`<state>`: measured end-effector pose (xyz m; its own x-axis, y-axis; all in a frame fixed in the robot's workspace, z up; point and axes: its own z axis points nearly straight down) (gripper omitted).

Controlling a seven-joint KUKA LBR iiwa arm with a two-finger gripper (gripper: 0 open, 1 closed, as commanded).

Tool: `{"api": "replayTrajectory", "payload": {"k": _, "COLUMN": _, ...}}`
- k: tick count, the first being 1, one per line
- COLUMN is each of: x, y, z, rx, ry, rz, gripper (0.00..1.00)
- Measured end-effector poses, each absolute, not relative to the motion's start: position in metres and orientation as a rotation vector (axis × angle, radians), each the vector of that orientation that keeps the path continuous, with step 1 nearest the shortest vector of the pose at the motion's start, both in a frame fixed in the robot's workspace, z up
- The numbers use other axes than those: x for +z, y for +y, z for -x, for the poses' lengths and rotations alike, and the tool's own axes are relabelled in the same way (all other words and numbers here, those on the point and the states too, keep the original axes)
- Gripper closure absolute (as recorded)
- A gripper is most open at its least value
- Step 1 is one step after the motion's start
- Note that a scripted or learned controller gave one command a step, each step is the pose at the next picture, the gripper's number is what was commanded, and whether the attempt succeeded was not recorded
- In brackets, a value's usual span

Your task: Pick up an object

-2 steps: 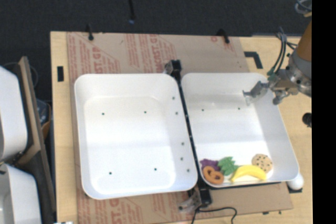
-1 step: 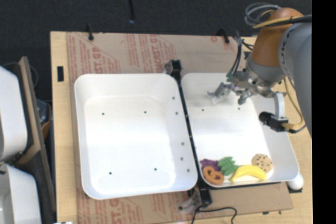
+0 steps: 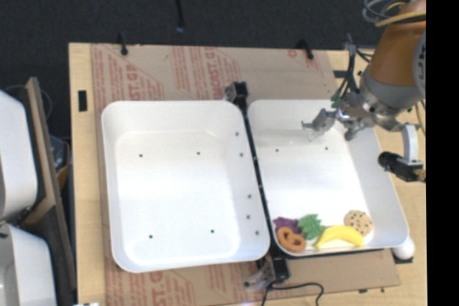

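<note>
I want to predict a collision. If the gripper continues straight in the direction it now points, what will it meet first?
The gripper points leftward and seemingly slightly down over the right bin. Probably it would first meet that bin's bare floor or its left wall. The toys lie well outside this line. Depth is unclear.

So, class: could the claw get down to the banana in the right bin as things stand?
Probably yes. The claw hangs over the right bin's far end; the banana lies uncovered at the near edge, though a cookie and green toy crowd it.

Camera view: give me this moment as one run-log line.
gripper: over right bin far end, holding nothing | banana, cookie, pretzel: near edge, untouched | pick: not yet
</note>
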<state>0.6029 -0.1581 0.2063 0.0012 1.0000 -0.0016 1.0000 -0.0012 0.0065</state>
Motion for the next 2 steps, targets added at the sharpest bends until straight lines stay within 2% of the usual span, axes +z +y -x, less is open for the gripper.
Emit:
{"api": "replayTrajectory", "payload": {"k": 1, "x": 0.1463, "y": -0.1303, "z": -0.6433, "rx": -0.003, "ry": 2.226, "rz": -2.221, "gripper": 0.0}}
{"api": "replayTrajectory", "payload": {"k": 2, "x": 0.145, "y": -0.1366, "z": -0.6505, "rx": 0.0, "ry": 2.221, "rz": -2.221, "gripper": 0.0}}
